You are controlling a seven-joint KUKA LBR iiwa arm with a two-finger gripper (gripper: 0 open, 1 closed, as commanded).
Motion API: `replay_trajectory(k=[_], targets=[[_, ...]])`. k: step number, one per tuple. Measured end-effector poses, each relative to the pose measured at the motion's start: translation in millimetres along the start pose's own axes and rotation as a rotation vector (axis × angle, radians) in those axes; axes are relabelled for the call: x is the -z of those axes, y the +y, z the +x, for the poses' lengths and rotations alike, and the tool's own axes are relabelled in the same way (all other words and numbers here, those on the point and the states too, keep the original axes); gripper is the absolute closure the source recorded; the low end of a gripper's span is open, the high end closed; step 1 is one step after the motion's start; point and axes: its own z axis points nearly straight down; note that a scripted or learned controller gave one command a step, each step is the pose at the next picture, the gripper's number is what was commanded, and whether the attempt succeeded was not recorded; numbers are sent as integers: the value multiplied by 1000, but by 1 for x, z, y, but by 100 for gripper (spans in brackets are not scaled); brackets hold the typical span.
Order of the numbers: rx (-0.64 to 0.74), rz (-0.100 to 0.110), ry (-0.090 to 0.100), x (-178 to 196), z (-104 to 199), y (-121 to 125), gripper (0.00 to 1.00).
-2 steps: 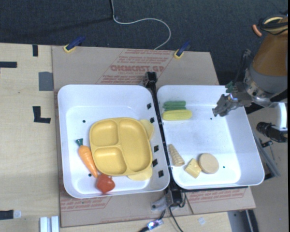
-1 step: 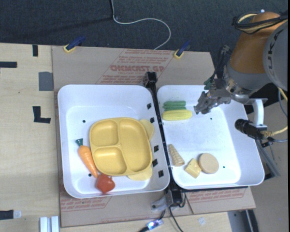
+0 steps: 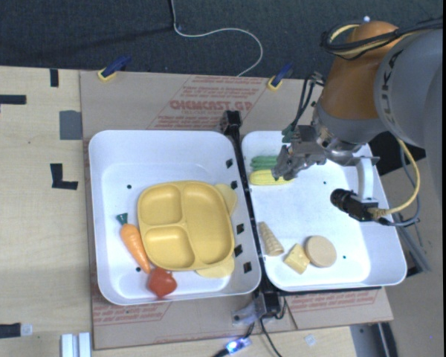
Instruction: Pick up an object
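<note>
White plastic bins sit side by side on a sheet of cardboard (image 3: pixel 201 99), and nearest me the left bin (image 3: pixel 108 155) holds a red tomato (image 3: pixel 161 282) at its front edge, touching the tip of an orange carrot (image 3: pixel 135 245) that lies along the left side of a yellow divided plate (image 3: pixel 186 224). At the front of the right bin (image 3: pixel 379 262) are a ridged cone (image 3: pixel 270 239), a yellow wedge of cheese (image 3: pixel 296 258) and a round tan cookie (image 3: pixel 321 251), the cheese and cookie touching. Farther back in that bin, against its left wall, a yellow corn cob (image 3: pixel 264 178) lies just in front of a green vegetable (image 3: pixel 264 161). The gripper (image 3: pixel 288 167) is down at the right end of these two; whether its fingers are spread or closed on anything I cannot tell from here. Behind it rises the arm (image 3: pixel 409 73), grey, with its orange band and part of the dark letters "KU" showing. Red print on the cardboard at the back looks mirrored and I cannot read it. A white cable (image 3: pixel 230 36) loops over the dark carpet beyond.
</note>
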Motion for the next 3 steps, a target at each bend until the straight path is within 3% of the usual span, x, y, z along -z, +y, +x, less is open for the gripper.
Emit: replay_trajectory(k=[2,3], targets=[[0,-1,-1,1,127,1,100],[-5,1,-4,-11,139,-2,100]])
